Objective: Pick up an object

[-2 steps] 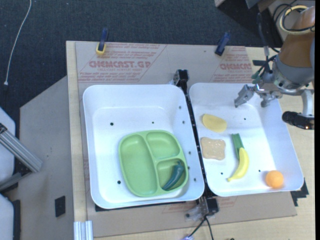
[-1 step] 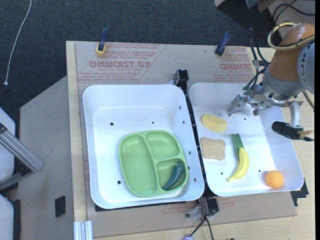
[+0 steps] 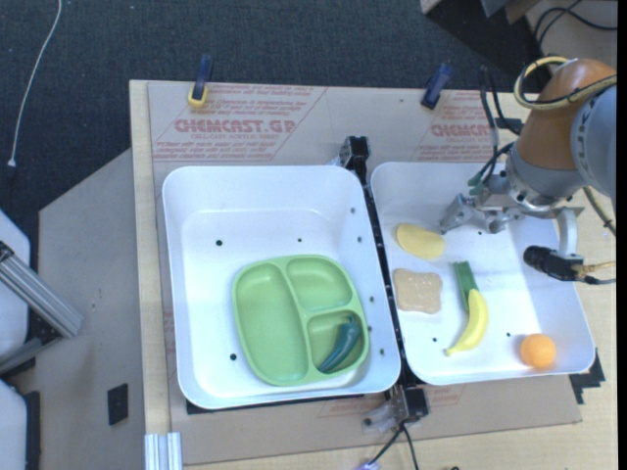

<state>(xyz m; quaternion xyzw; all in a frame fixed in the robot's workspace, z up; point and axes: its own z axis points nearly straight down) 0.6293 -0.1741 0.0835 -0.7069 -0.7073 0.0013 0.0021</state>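
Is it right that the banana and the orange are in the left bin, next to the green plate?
No. The banana and the orange lie in the right bin, as the camera view shows. The green plate sits in the left bin.

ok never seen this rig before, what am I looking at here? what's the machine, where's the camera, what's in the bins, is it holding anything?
One camera, fixed above the bench, looks down at a slant. The grey machine with the orange band at the right is a robot arm reaching in from that side; its gripper hangs over the far part of the right bin. I can't tell from here how the gripper is set, and nothing is visibly held.

The left bin holds a green divided plate, with a dark green pepper-like piece in its small near-right compartment.

The right bin holds toy food: a pale yellow lump just below the gripper, a slice of bread, a banana with a green stick-shaped piece at its far end, and an orange near the front corner.
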